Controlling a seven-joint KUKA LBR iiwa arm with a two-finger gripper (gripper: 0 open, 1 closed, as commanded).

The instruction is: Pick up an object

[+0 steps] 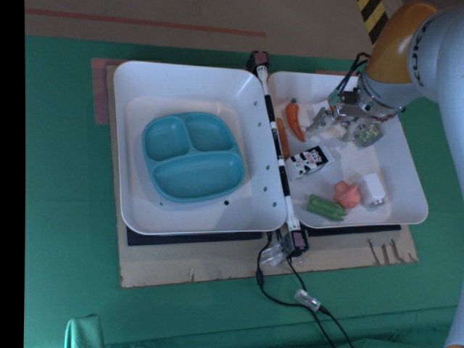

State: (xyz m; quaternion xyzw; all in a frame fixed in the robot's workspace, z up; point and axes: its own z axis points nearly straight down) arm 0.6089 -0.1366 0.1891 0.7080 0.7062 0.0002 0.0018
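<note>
In the right bin [406, 194], far half, the jaws [338, 124] hang just right of an orange carrot [294, 120]; cannot tell if spread or clenched. Nothing visibly grasped. Carrot lies near the divider, long axis far-to-near, tip toward near-right. Likely lining up on it. Cow-print carton [307, 162] sits nearer, green pod [325, 207] nearer again. Left bin holds a teal plate [193, 156].

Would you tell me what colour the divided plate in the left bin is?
The divided plate is light blue, almost turquoise, seen in the camera view.

Toys [328, 187] crowd right bin [406, 194]
</note>
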